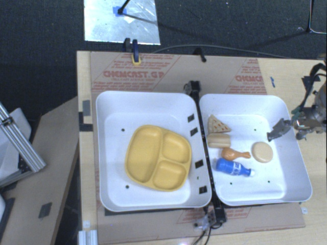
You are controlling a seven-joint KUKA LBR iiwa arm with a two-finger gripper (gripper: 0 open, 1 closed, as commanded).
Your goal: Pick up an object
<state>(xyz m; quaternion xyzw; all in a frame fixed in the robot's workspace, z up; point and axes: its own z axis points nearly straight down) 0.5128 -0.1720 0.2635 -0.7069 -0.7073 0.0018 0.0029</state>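
Observation:
The right bin (286, 188) holds several toy foods. A tan wedge slice (218, 123) lies at its left with a beige block (218, 140) just below it. Lower down are an orange-brown drumstick (235, 153) and a blue bottle (233, 168) lying on its side. A round tan bun (262, 152) rests toward the right. My gripper (280, 128) hangs over the bin's right side, up and to the right of the bun and apart from it. Nothing shows in its grasp.
The left bin (115, 111) holds a yellow divided plate (158, 157). A black divider with clips (200, 137) runs between the bins. Cables and arm hardware (312, 111) crowd the right edge. A shiny metal sheet (121, 13) lies on the floor behind the bench.

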